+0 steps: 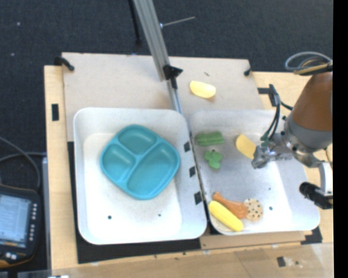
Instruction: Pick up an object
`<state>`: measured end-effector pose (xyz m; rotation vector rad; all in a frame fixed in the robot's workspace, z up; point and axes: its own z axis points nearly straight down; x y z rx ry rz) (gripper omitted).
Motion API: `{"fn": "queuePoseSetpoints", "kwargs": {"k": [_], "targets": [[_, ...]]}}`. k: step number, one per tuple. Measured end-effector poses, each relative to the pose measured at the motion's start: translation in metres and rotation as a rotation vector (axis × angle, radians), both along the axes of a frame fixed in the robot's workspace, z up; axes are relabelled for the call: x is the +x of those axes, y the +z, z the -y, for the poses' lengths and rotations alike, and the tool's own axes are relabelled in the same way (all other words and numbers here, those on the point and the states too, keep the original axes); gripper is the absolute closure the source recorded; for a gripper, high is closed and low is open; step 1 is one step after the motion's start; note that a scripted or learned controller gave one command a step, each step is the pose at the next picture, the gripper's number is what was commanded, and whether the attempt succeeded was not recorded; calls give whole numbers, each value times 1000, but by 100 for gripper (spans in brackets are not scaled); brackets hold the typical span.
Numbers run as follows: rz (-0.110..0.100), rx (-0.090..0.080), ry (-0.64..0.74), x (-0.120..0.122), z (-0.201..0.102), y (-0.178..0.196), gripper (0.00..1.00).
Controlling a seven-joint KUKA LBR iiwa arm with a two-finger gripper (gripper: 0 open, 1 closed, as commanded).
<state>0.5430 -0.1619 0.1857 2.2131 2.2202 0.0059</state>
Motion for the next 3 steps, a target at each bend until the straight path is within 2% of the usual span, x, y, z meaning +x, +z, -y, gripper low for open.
{"fn": "queuePoseSetpoints", "kwargs": {"k": [1, 2, 3], "targets": [[0, -1, 0, 3, 12, 56, 100], [-5, 2, 1, 4, 12, 63, 100], [-5, 2, 4, 7, -46, 62, 100]]}}
